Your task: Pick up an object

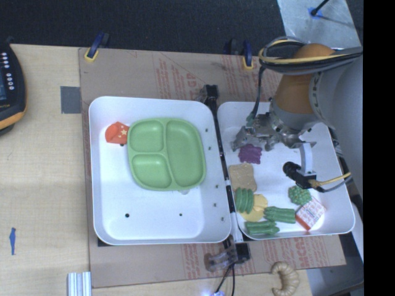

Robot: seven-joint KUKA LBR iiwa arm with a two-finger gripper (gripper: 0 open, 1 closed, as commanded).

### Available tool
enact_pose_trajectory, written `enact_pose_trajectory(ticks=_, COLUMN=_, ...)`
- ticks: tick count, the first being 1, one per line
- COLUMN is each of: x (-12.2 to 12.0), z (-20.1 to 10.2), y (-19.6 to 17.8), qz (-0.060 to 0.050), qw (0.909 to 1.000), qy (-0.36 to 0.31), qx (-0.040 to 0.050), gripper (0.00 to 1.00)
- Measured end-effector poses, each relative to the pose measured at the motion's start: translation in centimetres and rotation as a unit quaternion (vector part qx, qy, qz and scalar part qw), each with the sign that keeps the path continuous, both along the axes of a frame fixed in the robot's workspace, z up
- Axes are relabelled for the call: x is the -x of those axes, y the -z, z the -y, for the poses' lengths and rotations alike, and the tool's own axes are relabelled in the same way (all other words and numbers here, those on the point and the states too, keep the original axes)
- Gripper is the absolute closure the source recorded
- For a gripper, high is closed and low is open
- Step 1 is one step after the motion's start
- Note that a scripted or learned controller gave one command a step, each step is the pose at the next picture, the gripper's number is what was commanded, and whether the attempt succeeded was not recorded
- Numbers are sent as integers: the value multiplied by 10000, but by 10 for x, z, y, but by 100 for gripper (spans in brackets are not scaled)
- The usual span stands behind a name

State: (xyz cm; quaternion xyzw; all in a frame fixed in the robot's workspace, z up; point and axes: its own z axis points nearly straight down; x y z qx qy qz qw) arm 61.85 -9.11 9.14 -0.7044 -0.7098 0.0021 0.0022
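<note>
Purple toy lay in the right bin near its far-left part, just below the gripper — a small, dark violet piece, its longer side running left to right. Whether the fingers were spread or closed, I cannot tell.

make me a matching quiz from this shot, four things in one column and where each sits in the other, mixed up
Things:
1. green divided plate
2. red toy
3. purple piece
4. red and white packet

Places:
A. right bin, near its front right corner
B. left bin, middle
C. right bin, just below the gripper
D. left bin, against the plate's left edge

Pairs: 1-B, 2-D, 3-C, 4-A
</note>
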Motion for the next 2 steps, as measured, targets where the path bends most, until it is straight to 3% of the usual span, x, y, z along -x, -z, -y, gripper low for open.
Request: enact_pose_trajectory(ticks=2, x=18, z=5, y=0, qz=-9, qw=10000, qy=16, qx=2, gripper=0)
